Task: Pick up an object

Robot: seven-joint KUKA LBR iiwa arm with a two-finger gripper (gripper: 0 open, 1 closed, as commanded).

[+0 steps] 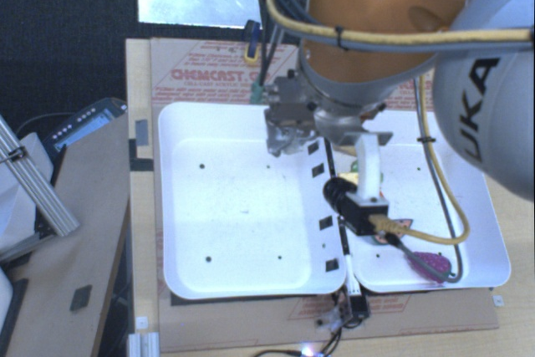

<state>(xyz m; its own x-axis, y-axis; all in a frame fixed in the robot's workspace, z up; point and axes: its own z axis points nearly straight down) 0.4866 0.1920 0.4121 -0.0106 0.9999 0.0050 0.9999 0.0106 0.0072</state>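
Gripper [286, 142] hovers over the left bin's [217, 213] far right corner, and I can't tell if it's apart or together. The purple object [430, 264] lies in the right bin [485, 238], front side. This looks like the approach step: next, cross over and descend on it.

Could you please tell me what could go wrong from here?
The gripper sits over the left bin near the divider, while the purple object lies in the near corner of the right bin, so a descent here would likely grasp nothing. Descending this close to the divider might also strike it.
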